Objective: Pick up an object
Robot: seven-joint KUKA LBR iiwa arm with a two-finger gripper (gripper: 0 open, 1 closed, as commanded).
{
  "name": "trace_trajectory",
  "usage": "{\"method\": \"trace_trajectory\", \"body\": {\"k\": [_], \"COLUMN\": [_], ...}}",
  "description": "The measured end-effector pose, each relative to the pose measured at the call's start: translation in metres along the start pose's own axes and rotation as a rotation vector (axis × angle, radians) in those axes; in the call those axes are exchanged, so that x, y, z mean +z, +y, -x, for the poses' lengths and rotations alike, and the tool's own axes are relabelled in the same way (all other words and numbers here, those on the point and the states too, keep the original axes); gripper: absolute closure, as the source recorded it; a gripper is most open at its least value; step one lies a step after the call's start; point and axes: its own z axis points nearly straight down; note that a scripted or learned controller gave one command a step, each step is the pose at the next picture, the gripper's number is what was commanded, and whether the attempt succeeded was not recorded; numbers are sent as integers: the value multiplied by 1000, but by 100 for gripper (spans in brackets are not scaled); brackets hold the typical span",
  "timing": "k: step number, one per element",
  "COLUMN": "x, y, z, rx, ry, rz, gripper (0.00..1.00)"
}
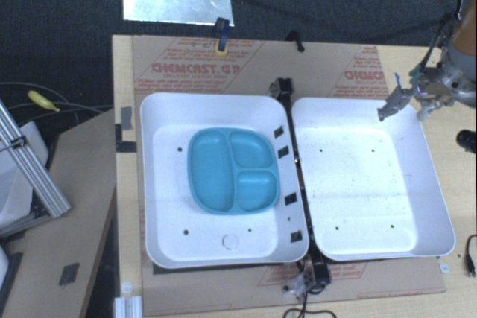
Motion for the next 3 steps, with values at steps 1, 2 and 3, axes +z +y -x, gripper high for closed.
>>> {"method": "trace_trajectory", "body": {"k": [1, 2, 3], "x": [175, 166, 63], "y": [4, 13, -97], "z": [27, 27, 27], "rx": [3, -1, 6], "ry": [-1, 0, 2], "rz": [-3, 2, -5], "gripper": [0, 0, 0]}}
